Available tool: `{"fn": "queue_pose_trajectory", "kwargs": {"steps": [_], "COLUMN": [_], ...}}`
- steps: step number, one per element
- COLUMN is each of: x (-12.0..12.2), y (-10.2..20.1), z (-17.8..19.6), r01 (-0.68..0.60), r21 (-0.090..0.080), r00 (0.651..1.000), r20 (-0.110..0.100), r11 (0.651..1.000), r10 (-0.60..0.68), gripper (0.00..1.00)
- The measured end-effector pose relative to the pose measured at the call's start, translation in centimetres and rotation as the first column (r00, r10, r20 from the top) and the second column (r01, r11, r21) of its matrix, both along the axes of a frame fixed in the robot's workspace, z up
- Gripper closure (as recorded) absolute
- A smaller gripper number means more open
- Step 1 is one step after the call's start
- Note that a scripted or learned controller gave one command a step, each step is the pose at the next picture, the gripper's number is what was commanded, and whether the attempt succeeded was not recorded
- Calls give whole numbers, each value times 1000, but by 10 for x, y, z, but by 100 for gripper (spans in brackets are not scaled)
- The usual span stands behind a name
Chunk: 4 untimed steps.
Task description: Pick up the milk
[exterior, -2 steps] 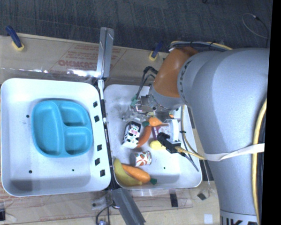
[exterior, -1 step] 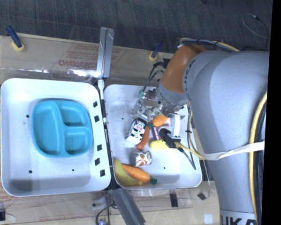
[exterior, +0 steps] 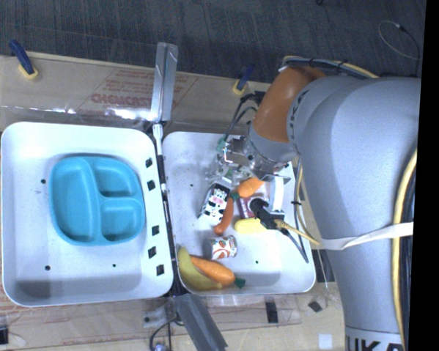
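Over the right bin [exterior: 178,156] hangs the tool [exterior: 231,158], just above the milk [exterior: 216,202]; whether it is apart or together I cannot tell. That black-and-white carton lies in the bin beside carrots [exterior: 226,217]. A blue tray [exterior: 98,199] sits in the left bin [exterior: 19,219].

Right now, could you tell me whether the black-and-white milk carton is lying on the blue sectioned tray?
No, the black-and-white milk carton lies in the right white bin, while the blue sectioned tray sits in the left white bin.
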State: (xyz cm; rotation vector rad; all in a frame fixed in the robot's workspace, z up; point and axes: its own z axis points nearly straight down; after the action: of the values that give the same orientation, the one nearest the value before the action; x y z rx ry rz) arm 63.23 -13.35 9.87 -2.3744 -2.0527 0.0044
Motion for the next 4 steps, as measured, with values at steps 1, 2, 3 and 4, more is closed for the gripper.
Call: {"fn": "queue_pose_trajectory", "kwargs": {"steps": [1, 2, 3, 4], "x": [-48, -46, -46, -77], "y": [64, 135, 135, 36], "z": [91, 113, 113, 20], "r01": [131, 341, 342, 380], "r21": [-1, -3, -3, -3], "r00": [991, 940, 940, 925], "r20": [-3, -1, -2, -5], "r11": [991, 940, 940, 925], "r10": [-131, -341, -342, -380], "gripper": [100, 100, 0, 0]}}
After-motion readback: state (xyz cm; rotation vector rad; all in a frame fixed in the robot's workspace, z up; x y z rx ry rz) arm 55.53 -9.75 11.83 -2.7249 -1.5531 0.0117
